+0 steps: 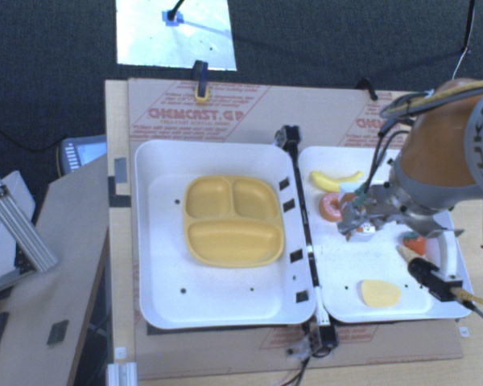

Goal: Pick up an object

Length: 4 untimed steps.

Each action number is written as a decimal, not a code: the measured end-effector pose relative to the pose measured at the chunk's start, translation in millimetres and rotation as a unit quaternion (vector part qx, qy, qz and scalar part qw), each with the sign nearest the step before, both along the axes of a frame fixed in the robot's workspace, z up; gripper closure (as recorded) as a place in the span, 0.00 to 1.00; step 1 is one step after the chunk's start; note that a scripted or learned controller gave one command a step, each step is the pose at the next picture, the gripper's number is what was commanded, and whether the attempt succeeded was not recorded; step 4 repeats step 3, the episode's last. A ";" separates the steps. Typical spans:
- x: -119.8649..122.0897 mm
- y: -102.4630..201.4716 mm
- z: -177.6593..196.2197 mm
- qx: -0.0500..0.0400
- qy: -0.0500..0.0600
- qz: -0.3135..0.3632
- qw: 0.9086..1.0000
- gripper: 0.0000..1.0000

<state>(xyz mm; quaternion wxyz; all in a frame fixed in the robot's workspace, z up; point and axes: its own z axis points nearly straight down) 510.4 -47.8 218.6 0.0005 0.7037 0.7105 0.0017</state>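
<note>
The right bin [338, 296] holds a yellow banana [335, 180] near its far edge. A pink ring-shaped donut [332, 207] lies just in front of the banana. A flat pale-yellow disc [380, 293] rests near the front edge. A small orange and red piece [416, 244] peeks out from under the arm at the right. My gripper [356, 222] hangs low over the middle of the right bin, just right of the donut and close to it. Nothing shows between it and the bin floor.
The left bin [157, 296] bears a yellow divided plate [229, 219] at its middle. A black divider with clips [300, 223] runs between the two bins. The grey arm with its orange band [443, 147] covers the right bin's far right corner.
</note>
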 end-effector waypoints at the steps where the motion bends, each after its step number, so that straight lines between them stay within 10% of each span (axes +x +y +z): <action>1: 8.5 49.9 -8.8 0.000 0.001 0.000 1.000 1.00; 3: 36.3 153.6 -13.4 0.000 0.000 0.000 1.000 1.00; 4: 36.3 153.6 -13.4 0.000 0.000 0.000 1.000 1.00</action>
